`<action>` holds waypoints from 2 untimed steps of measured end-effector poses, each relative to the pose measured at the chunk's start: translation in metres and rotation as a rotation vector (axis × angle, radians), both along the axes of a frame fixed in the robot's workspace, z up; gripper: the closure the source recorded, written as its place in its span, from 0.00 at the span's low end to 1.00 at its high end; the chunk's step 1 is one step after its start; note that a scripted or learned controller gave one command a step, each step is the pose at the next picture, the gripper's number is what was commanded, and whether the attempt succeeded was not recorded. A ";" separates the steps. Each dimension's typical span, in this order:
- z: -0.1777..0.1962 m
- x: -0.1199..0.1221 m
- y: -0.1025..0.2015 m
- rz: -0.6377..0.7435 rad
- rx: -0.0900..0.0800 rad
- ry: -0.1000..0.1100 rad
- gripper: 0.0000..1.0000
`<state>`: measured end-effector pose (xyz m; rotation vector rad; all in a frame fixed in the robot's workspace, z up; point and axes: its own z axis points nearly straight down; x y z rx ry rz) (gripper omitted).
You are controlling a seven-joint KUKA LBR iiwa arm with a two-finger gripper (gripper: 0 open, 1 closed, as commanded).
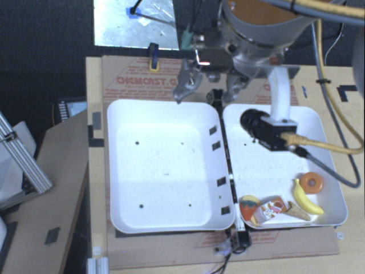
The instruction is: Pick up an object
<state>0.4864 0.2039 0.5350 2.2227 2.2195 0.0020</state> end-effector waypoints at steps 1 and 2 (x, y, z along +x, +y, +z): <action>0.000 0.000 0.032 0.008 0.002 0.000 0.00; 0.000 0.057 -0.052 -0.007 -0.002 -0.003 0.00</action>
